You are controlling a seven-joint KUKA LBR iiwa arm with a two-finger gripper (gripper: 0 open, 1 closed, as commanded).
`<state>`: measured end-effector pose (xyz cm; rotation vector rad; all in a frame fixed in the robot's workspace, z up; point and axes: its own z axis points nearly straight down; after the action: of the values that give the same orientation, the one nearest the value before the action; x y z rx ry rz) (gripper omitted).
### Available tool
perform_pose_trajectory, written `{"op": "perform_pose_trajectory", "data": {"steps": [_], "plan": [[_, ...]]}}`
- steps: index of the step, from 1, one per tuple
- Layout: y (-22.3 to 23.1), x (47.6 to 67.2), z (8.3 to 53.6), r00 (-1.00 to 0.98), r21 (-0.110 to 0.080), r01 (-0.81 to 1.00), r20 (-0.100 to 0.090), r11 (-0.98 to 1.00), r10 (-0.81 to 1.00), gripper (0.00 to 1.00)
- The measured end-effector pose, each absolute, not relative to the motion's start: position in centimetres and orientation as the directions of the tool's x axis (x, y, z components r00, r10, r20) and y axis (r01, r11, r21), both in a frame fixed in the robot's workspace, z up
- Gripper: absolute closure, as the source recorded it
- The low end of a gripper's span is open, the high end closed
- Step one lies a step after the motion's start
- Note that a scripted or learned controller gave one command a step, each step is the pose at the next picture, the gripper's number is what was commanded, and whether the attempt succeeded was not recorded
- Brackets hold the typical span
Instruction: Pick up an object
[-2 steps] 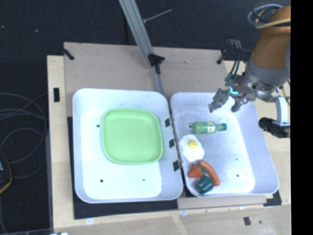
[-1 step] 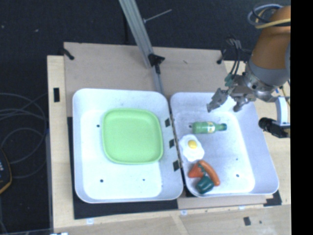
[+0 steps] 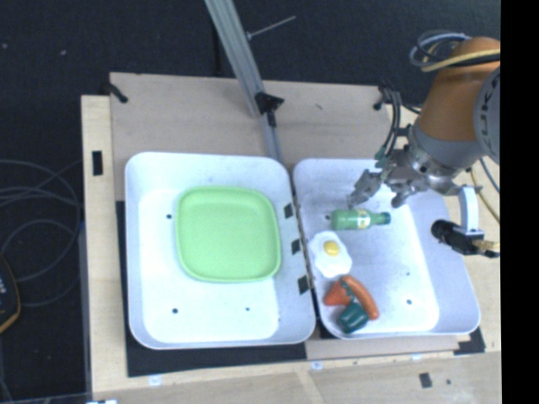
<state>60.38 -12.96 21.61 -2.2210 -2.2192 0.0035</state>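
My gripper (image 3: 381,194) hangs open over the back of the right bin (image 3: 429,259), its two fingers spread with nothing between them. Just below it a small green bottle (image 3: 359,219) lies on its side on the bin floor. In front of the bottle lies a toy fried egg (image 3: 330,255). Nearer the front edge are an orange-red carrot-like toy (image 3: 354,291) and a dark green piece (image 3: 353,316), touching each other.
The left bin (image 3: 152,225) holds a light green square plate (image 3: 227,233). A grey metal pole (image 3: 238,49) slants up from between the bins at the back. A black part of the arm (image 3: 455,236) juts over the right bin's right side.
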Motion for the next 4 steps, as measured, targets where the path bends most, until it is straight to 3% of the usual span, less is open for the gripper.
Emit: {"op": "perform_pose_trajectory", "data": {"steps": [1,2,3,4], "plan": [[-13.2,61.3,16.6,0.001,-0.004,1.000,0.000,-0.001,1.000,0.00],[-12.5,60.5,11.2,0.001,-0.004,1.000,0.000,-0.001,1.000,0.00],[-12.5,60.6,12.6,0.002,0.002,1.000,0.001,-0.002,1.000,1.00],[-11.6,61.0,18.1,-0.001,0.006,1.000,0.000,0.001,1.000,1.00]]}}
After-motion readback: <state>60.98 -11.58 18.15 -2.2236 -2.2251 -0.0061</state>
